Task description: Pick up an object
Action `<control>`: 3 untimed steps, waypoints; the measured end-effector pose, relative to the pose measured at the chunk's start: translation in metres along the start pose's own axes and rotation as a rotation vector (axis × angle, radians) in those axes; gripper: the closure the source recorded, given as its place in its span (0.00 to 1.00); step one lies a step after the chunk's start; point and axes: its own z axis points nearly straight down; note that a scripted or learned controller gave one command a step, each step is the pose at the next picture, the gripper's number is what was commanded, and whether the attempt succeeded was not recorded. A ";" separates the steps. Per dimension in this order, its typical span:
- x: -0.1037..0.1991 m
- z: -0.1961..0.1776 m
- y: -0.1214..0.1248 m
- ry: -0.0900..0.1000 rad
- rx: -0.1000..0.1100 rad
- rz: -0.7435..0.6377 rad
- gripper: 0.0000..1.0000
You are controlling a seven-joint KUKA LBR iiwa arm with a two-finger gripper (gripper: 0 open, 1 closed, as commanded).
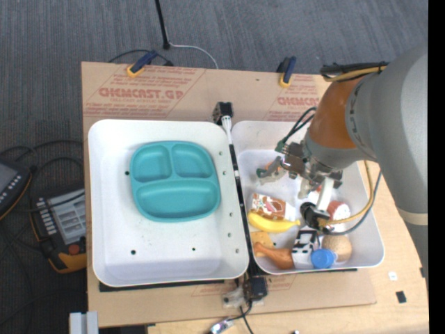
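Nr edge of R bin (pixel 254 141), 6 o'clock corner: 1 orange-brown lump (pixel 272 256), 1 blk-white cube (pixel 303 246), 1 blue cap (pixel 322 259), 1 beige ball (pixel 338 243), all crowded, touching or nearly so. Just beyond: 1 banana (pixel 272 222) lying crosswise, touching 1 pack (pixel 268 204) at its 12 o'clock. At banana's 3 o'clock, 1 red-white item (pixel 339 211), partly hidden, type unclear.

Next back: claw (pixel 303 170) low over mid-bin, at 1 o'clock of pack. Spread or pressed together: cannot tell from this angle. Nothing seen pinched.

Step, as judged: approach/descent onto a target, pick not yet made. Likeliest targets: pack or banana, both near, at claw's 7 o'clock. Next move prob. calls for a short shift toward 7 o'clock, a straight drop, then closing across banana's narrow width, w/ care not to snag the touching pack.

L bin (pixel 111 242), at 9 o'clock: 1 teal plate (pixel 174 181), 3 compartments, mid-bin.

Far edge of desk (pixel 139 92): 2 clamps (pixel 142 62), at 11 and 1 o'clock.

Tally: 2 bins, 1 plate, 7 loose items in R bin, 2 clamps.
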 end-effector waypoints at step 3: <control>-0.096 0.005 -0.057 -0.004 -0.025 -0.501 1.00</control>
